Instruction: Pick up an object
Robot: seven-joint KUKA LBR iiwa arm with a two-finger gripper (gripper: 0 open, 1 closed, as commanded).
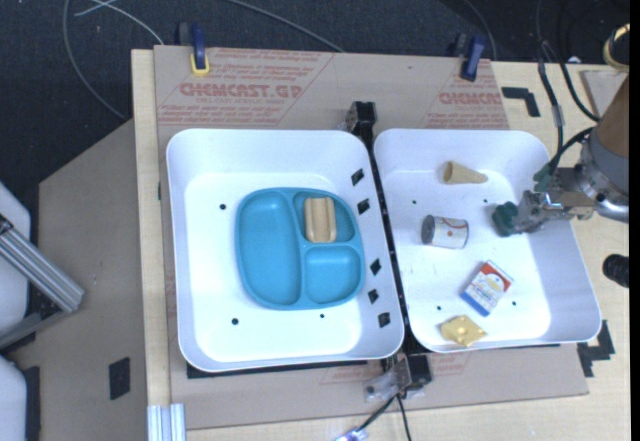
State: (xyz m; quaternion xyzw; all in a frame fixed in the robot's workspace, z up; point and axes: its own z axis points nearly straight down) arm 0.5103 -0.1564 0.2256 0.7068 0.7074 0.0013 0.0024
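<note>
The gripper [508,218] hovers low in the right white bin [560,324]; whether its fingers are spread cannot be told. The nearest target, a small grey cylindrical can [444,231], lies just left of them. A good grasp straddles its narrow sides before closing.

A: What sits in the left bin [190,229]?

B: A blue divided tray [265,259], with a tan bread-like piece [319,219] in its compartment at one o'clock.

A: And the right bin [570,269]?

B: A grey can [445,231] at centre, a cone [462,174] at twelve, a small box [487,287] at five, a yellow piece [462,331] at six. The hand [512,217] hangs at three o'clock, at a green object.
</note>
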